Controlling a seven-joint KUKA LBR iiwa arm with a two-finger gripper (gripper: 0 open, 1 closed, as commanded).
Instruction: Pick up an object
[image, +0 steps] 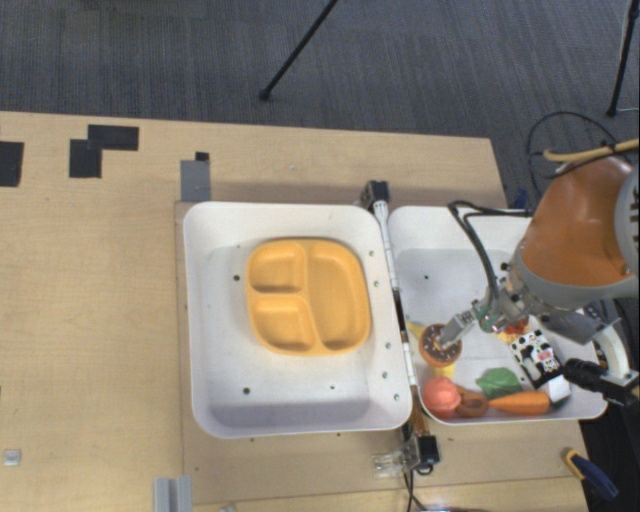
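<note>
Approach step, judging by pose: gripper (462, 325) low in right bin (440, 250), just beside small round brown object (438, 344) near bin's left wall. Finger spread impossible to tell. Next: centre over object, descend, close, lift straight.

A light wooden bench (90, 330) stands on grey carpet (200, 55), crossed by a black tripod leg (300, 50).
</note>
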